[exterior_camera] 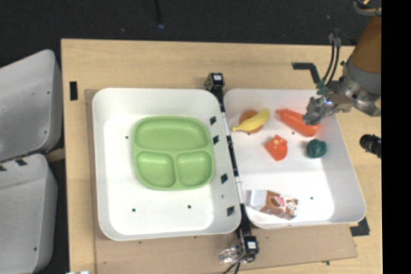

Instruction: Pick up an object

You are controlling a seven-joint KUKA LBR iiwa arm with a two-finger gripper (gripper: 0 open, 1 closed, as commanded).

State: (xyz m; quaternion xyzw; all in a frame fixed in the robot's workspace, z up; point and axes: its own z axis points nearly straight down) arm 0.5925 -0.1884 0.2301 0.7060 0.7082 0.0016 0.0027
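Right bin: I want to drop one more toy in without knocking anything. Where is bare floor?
In the right bin, bare floor lies between the orange piece and the packet, running to the right wall below the green piece. The top is crowded: banana, carrot and gripper. The left bin has bare margins around the green plate.

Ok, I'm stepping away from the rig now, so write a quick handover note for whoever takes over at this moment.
End effector: low over the right bin, at the right end of the orange carrot-like toy; the view does not settle whether it grips anything.
Right bin: yellow banana, small red-orange toy, dark green toy, snack packet near the front.
Left bin: green divided plate.
Done: nothing visibly lifted.
Left: secure a grasp and lift one object.
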